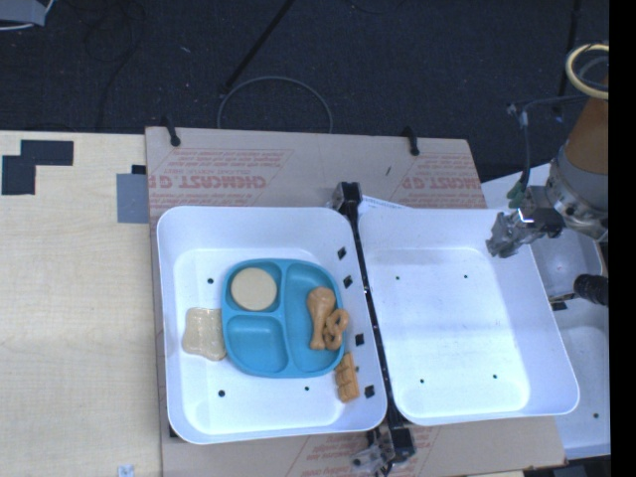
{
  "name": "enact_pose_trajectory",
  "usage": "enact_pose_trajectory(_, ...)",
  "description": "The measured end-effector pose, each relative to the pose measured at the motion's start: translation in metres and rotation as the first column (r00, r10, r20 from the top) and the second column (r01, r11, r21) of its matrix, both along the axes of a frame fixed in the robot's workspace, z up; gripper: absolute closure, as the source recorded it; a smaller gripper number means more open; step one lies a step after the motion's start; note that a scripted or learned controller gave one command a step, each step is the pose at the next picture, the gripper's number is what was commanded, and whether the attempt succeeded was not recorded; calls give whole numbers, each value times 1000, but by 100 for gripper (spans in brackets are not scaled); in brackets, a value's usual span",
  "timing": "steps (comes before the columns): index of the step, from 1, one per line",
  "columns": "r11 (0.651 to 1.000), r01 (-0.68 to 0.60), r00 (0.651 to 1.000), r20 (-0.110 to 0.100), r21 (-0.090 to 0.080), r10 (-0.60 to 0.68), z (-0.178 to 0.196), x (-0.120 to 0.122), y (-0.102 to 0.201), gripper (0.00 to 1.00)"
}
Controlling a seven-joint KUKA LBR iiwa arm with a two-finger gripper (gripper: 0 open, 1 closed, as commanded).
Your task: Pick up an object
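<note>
The gripper (509, 229) hovers at the frame's right edge; I cannot tell its grip. It should cross left and descend squarely over the pretzel (326, 318) on the blue tray (260, 351).

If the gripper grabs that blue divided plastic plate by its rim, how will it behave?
The blue divided plastic plate looks rigid, so probably stays stiff. Lifted by one edge, it would likely tilt, spilling the round tan disc and tan pretzel-shaped piece.
</note>
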State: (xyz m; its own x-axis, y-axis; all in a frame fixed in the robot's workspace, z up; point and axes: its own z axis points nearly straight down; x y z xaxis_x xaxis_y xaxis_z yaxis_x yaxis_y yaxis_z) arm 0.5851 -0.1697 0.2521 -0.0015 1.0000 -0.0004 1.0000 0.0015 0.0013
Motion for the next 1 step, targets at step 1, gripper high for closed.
enact_pose_trajectory(1,1000,0,1000,2,-1,0,46,1,-1,100)
